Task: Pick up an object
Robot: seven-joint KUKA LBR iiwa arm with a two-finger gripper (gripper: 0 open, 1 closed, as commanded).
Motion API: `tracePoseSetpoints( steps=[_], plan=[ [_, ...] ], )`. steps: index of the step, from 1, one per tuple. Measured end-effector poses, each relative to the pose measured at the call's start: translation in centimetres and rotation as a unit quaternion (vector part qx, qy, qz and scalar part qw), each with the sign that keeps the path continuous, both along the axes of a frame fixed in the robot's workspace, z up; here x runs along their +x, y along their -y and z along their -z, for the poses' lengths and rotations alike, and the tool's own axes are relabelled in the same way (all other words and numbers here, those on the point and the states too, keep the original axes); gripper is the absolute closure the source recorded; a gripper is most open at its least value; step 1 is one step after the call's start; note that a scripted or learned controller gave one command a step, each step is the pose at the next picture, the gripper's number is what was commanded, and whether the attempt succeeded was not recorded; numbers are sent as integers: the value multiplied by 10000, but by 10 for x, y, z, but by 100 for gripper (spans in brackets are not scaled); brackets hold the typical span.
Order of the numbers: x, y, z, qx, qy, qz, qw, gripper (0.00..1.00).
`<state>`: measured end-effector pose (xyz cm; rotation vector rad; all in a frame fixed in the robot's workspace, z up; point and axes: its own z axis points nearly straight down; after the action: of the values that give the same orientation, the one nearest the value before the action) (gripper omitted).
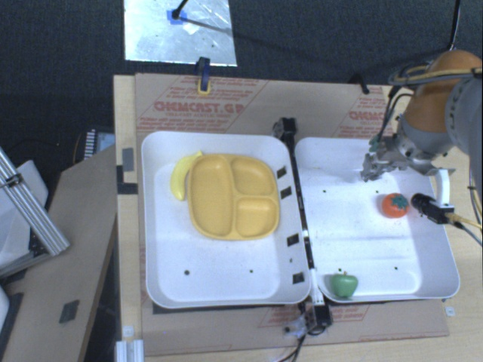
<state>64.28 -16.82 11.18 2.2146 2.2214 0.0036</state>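
In the right bin point(355, 225), an orange-red tomato-like ball point(393, 205) lies near the right side. A green apple-like toy point(344, 284) rests at that bin's front left corner. My gripper point(373, 170) hangs over the back right part of the right bin, up and to the left of the orange ball and apart from it. Nothing shows between its fingers. In the left bin point(162, 262) sits a yellow divided plate point(230, 195), with a yellow banana point(180, 176) lying against its left rim.
The two white bins stand side by side on a cardboard sheet point(226, 104), with black clips along the divider point(294, 202) between them. A blue-and-yellow clamp point(203, 75) sits at the cardboard's back edge. A foil square point(179, 19) lies on the dark floor behind.
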Motion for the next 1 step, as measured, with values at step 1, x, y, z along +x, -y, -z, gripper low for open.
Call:
tracePoseSetpoints(
  steps=[1],
  plan=[
    [-6, -2, -61, 1, 9, 3, 10000, 100]
  ],
)
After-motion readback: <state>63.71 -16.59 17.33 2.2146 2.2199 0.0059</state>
